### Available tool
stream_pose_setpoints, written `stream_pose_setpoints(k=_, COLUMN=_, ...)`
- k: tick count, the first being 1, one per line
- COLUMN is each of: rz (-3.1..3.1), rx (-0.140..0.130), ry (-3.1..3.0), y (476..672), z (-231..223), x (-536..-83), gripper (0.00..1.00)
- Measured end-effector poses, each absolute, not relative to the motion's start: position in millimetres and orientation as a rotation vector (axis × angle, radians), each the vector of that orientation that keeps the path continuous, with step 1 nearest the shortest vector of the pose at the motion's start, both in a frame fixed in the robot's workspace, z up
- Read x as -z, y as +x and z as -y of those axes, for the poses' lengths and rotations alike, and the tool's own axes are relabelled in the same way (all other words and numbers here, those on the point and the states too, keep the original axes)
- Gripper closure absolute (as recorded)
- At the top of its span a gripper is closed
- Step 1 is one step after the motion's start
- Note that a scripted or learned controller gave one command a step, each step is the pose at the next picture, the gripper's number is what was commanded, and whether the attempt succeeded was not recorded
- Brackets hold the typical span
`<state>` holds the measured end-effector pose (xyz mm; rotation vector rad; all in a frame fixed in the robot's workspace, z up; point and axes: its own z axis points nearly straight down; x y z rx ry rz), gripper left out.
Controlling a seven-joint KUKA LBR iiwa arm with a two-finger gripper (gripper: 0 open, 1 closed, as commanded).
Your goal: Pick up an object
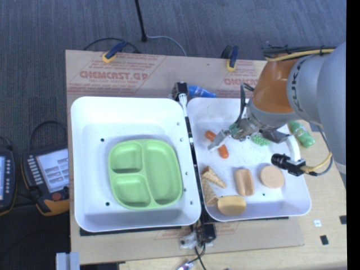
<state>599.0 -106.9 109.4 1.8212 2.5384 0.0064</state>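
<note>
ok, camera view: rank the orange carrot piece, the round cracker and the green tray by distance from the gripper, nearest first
1. Orange carrot piece: right bin, just below the gripper.
2. Round cracker: right bin, lower right of the gripper, below the arm.
3. Green tray: in the left bin, across the divider, farthest.

We are looking down from a single fixed camera above the desk (112, 72), tilting slightly so the far edge is sitting at the top. We are standing far enough back to be taking in both white bins (90, 117) whole, with carpet showing beyond. The arm (315, 89) is entering from our right.
</note>
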Motion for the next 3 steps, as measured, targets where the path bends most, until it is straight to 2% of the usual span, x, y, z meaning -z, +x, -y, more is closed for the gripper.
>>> stream_pose_setpoints(k=1, rz=-2.433, rx=-0.004, ry=1.978, y=597.9, z=103.6, x=-88.3, gripper=0.0)
stream_pose_setpoints(k=2, rz=-2.426, rx=-0.007, ry=1.974, y=599.7, z=104.9, x=-100.0, gripper=1.0)
stream_pose_setpoints(k=3, rz=-2.202, rx=-0.002, ry=2.235, y=606.2, z=65.7, x=-235.7, gripper=1.0)
